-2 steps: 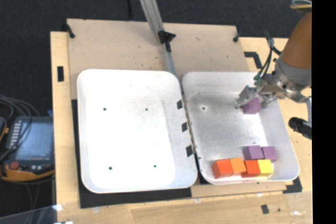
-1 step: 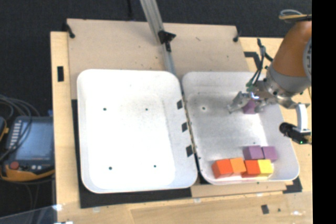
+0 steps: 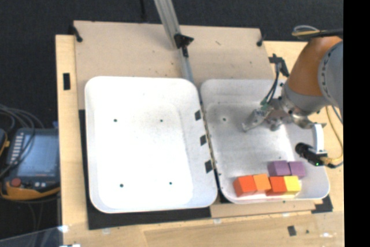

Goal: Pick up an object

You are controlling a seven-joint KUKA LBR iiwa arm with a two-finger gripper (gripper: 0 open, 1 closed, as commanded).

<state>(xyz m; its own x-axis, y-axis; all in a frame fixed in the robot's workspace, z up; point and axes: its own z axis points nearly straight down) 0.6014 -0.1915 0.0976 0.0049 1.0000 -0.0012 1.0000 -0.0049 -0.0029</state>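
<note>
Camera view: the gripper (image 3: pixel 254 122) hangs over the middle of the right bin (image 3: pixel 231 95), nothing visibly held — how wide it stands, I cannot tell. Six blocks (image 3: pixel 269 180) cluster at that bin's near edge — three orange, one yellow, two purple. They look light, rigid, best pinched across flat opposite faces.

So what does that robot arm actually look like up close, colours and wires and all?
The arm is a thick rounded body, grey with a broad orange band above the wrist. Thin dark cables loop along it, some green near the wrist. It narrows to a small metallic grey gripper. A black part with a tiny green light sits beside a white bracket.
</note>
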